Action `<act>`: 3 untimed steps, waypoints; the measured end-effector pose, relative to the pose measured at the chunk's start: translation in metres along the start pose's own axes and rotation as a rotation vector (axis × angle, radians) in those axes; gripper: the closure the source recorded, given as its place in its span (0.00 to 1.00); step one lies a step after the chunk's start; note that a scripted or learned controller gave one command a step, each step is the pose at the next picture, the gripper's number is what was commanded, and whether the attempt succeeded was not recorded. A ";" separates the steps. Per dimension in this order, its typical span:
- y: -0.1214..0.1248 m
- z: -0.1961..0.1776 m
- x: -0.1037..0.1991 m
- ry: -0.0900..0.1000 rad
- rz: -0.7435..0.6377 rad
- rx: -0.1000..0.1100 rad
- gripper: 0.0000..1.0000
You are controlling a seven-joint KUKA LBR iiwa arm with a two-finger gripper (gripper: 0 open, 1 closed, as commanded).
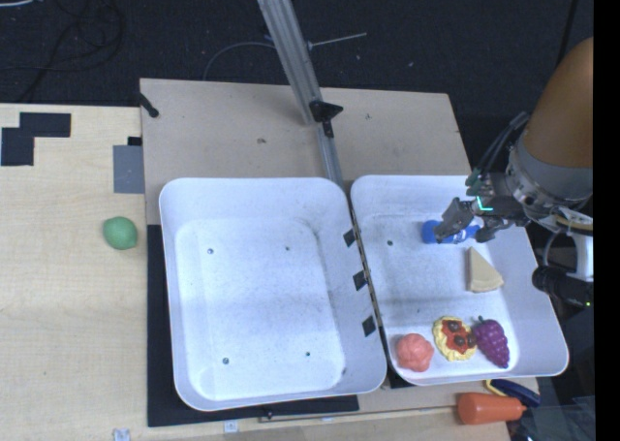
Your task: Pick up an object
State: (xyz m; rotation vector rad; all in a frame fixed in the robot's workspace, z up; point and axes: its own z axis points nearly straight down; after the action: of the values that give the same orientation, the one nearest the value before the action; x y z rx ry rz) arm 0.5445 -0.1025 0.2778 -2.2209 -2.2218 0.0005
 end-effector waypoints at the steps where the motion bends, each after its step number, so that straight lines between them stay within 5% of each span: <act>1: 0.000 0.000 0.000 0.000 0.000 0.000 0.00; 3: 0.011 0.111 0.001 0.001 -0.001 0.005 0.00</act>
State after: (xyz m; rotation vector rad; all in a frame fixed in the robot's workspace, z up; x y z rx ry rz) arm 0.5555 -0.1012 0.1663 -2.2171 -2.2194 0.0056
